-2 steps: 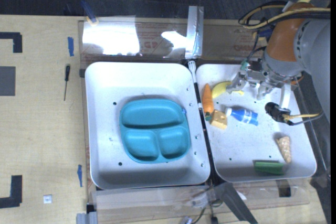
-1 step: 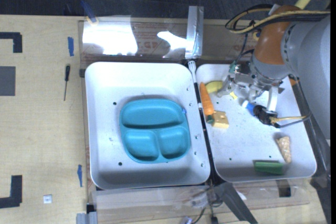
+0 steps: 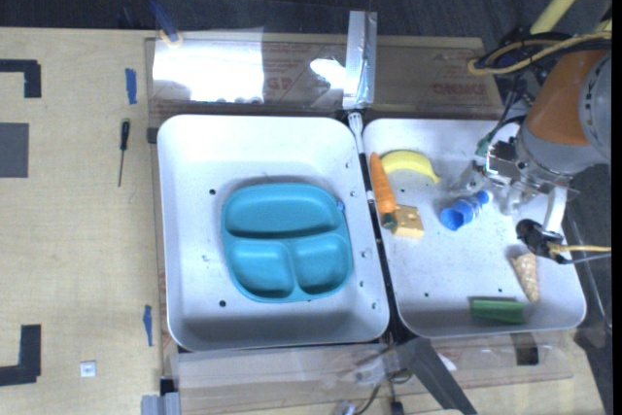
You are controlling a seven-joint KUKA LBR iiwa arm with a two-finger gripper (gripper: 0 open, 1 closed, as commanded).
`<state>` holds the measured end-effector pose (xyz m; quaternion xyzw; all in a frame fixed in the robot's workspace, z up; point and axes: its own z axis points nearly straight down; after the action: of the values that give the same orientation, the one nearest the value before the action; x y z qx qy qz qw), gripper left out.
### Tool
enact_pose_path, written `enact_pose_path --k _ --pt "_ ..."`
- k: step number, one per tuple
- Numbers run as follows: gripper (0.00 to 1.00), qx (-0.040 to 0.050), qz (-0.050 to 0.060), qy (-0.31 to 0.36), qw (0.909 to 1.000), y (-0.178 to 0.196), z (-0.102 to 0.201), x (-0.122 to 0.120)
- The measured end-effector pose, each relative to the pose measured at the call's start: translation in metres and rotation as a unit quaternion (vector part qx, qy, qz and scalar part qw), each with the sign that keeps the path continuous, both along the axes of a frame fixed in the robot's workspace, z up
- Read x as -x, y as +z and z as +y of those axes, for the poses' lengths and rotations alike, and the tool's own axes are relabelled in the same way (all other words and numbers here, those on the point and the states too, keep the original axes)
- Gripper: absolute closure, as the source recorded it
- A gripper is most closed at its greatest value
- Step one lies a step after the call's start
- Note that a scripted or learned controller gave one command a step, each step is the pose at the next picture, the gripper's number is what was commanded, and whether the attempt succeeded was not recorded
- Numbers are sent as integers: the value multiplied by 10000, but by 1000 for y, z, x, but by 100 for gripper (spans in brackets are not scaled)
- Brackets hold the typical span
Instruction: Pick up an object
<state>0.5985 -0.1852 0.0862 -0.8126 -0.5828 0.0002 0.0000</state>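
Observation:
The right bin [image 3: 437, 292] holds a yellow banana [image 3: 408, 165], an orange carrot [image 3: 382, 185] along its left wall, a small yellow block [image 3: 408, 224], a blue bottle-like object [image 3: 462, 211], a tan cone-shaped piece [image 3: 526, 275] and a green object [image 3: 498, 309] near the front. My gripper [image 3: 503, 180] hangs over the right bin's right half, just up and right of the blue object. The wrist hides much of the gripper's tip. I see nothing lifted off the bin floor.
The left bin [image 3: 185, 151] carries a blue divided plate [image 3: 287, 238]. A divider wall [image 3: 374, 238] separates the two bins. Cables and a black connector [image 3: 535, 236] trail near the gripper. A clear panel [image 3: 253, 63] stands behind the bins.

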Motion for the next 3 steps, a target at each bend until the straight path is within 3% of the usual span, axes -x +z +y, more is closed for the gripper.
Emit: enact_pose_path --k 1,2,3 --pt "100 7 -28 12 10000 12 1 -2" --pt "100 -15 -38 -1868 9824 131 96 -35" --pt "100 -4 23 -693 9976 101 88 -26"
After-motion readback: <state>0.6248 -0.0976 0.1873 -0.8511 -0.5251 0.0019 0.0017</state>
